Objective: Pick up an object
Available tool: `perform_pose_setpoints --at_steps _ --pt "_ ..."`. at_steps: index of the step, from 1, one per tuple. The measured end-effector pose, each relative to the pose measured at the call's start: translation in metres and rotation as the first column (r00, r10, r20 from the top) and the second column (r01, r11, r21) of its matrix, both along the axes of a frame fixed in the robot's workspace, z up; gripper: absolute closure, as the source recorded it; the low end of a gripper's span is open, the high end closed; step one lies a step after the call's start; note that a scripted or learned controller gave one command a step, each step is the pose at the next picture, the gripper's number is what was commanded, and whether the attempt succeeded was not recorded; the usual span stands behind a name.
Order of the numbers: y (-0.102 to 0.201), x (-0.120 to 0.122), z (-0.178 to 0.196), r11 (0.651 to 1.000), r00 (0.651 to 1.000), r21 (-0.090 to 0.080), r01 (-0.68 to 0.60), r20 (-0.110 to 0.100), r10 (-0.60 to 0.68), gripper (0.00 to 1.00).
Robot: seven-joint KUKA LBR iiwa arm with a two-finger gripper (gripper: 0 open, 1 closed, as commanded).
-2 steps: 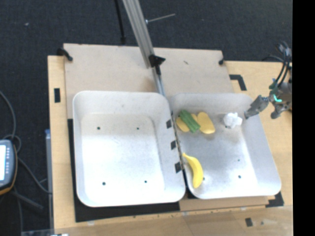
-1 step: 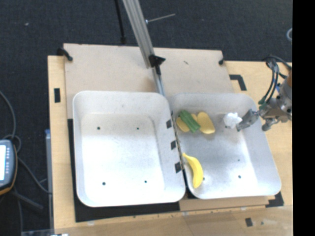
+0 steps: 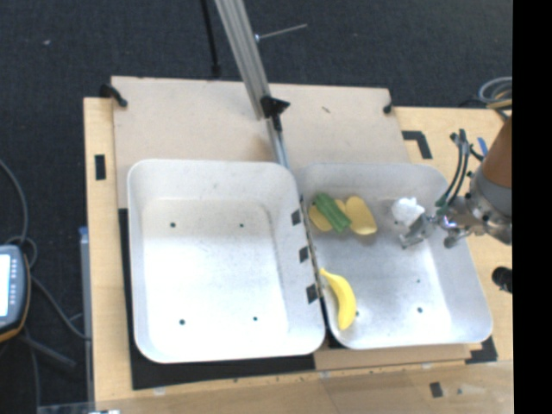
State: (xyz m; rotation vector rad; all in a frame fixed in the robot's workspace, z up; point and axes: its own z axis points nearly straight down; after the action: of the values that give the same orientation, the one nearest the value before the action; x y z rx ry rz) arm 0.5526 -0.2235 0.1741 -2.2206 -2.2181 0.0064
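Banana [image 3: 339, 298] sits low in the right bin [image 3: 448, 317], against the wall shared with the left bin [image 3: 216, 266], long axis running up-down in view. My tool [image 3: 429, 226] is over the right bin's upper right. Nearest candidate: small white lump [image 3: 407, 207], just up-left of the tool, touching or nearly so. Green piece [image 3: 331, 212] and yellow pieces [image 3: 360, 216] lie further left. Can't tell the tool's opening; the tips blur into cables. My arm is cut off at the right.

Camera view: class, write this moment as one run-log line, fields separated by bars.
gripper over right bin, beside white lump | nothing seen between fingers | banana, green piece, yellow pieces lying in bin
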Motion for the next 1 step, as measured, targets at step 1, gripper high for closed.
perform_pose_setpoints --at_steps 1 --pt "-0.0004 -0.0052 -0.0627 1.0 1.0 0.0 0.0 0.0 0.0 0.0"
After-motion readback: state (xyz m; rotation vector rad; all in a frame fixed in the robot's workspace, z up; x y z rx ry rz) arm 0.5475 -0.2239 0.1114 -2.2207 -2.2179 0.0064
